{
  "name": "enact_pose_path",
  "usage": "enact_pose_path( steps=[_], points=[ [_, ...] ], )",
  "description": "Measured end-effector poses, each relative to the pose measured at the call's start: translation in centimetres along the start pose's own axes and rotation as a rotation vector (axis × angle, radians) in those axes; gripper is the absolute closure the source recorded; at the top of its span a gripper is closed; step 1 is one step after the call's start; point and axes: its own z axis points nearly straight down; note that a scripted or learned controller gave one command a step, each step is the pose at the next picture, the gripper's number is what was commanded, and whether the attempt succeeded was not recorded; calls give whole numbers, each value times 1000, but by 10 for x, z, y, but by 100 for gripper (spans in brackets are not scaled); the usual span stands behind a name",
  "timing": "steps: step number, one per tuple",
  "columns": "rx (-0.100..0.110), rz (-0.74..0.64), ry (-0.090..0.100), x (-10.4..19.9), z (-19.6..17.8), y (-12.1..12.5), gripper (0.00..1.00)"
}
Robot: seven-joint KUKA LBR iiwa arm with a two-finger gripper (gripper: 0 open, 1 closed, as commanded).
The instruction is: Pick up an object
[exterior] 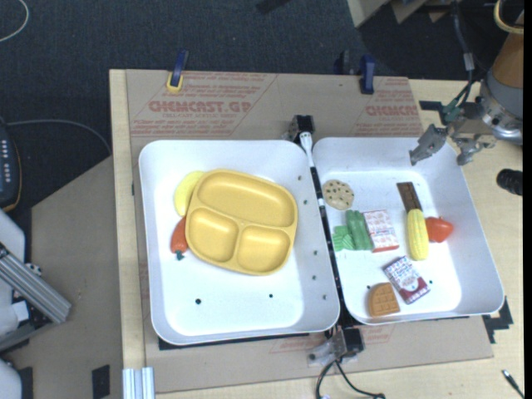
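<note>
Bench, two bins | claw (445, 146) spread apart, above right bin's (474, 223) far edge

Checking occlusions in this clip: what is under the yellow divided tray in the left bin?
A yellow piece and an orange-red piece poke out from under the yellow tray's left edge. Their covered parts cannot be seen.
</note>
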Motion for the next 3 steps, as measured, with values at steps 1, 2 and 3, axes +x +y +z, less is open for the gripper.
enact_pose_path(
  steps=[1, 2, 3],
  points=[
    [-15, -3, -3, 0, -9, 3, 0],
    [-8, -2, -2, -6, 52, 4, 0],
    [-11, -5, -3, -4, 95, 9, 0]
  ],
)
